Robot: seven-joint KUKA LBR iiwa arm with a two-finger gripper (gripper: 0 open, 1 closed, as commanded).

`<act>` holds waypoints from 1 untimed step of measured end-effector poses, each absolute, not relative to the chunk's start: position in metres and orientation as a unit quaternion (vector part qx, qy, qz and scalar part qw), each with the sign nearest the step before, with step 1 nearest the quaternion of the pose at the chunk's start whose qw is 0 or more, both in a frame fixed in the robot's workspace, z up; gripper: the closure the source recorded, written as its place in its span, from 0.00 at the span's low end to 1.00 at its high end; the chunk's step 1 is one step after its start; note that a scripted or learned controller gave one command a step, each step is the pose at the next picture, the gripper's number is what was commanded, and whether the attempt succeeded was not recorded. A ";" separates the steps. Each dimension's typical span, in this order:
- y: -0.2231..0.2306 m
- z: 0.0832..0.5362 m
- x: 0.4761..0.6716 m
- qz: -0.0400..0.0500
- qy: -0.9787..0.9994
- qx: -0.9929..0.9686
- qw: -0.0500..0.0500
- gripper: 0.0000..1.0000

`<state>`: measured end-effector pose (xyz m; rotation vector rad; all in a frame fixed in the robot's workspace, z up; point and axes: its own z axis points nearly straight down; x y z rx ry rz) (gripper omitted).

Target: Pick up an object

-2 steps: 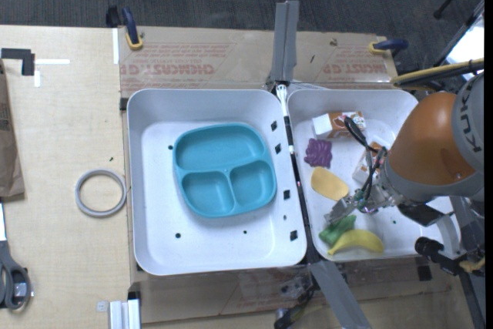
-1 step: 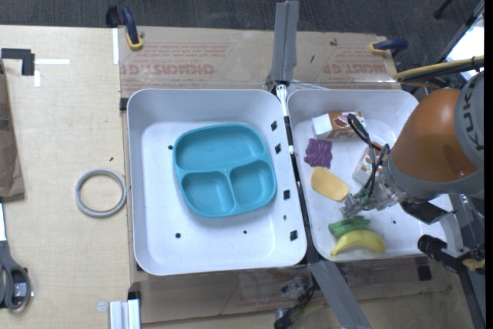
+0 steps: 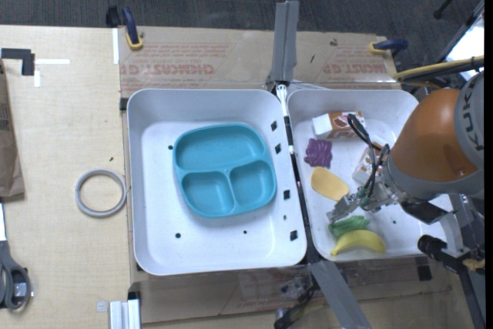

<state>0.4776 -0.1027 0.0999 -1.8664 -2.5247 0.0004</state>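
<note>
The grey arm with its orange band (image 3: 431,139) fills the right side of the frame, nearer the lens than anything else, and it reaches down into the right bin (image 3: 400,100). At its end the gripper (image 3: 356,202) sits low over the bin's contents, right of centre in the picture, touching or just above a green object (image 3: 348,224). Whether the jaws are spread or pressed together cannot be told; the metal parts there are small and tangled with cables.

The candidates for picking all lie in the right bin: a banana (image 3: 359,243) at the lower edge, the green object just above it, a pale yellow piece (image 3: 330,183) further up, a purple item (image 3: 318,152) above that, and an orange-and-white item (image 3: 337,124) near the bin's upper wall. All appear to rest on the bin floor.

The left bin (image 3: 146,166), at the frame's centre, carries a teal divided tray (image 3: 225,169). On the bench (image 3: 54,127) at the left lies a grey ring (image 3: 101,192).

As a judgement: the task is at the reach-and-grasp stage. The gripper is down among the objects, nearest the green one, but nothing is visibly lifted. Closing securely and raising the object are left.
</note>
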 end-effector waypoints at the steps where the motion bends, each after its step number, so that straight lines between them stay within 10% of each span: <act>1: -0.115 0.091 0.516 0.000 -0.811 -0.585 0.001 0.00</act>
